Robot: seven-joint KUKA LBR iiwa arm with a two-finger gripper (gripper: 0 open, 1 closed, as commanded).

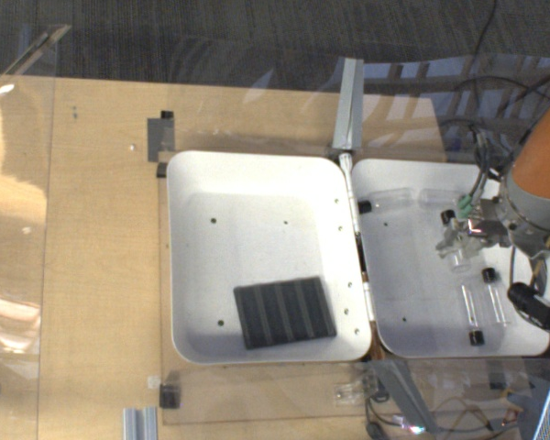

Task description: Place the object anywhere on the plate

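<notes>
My end effector (472, 225) hangs over the right bin (412, 324); can't tell its state. Dark ridged plate (284, 312) sits far left of it. Object unclear among clear tubes (481, 302): misgrasp risk.

1. The arm (543, 168) at the scene's right shows a rounded orange band above a grey wrist section.
2. Black cables loop about its far side.
3. The hand (466, 232) is pale metal, small dark fittings and a green wire on it.
</notes>
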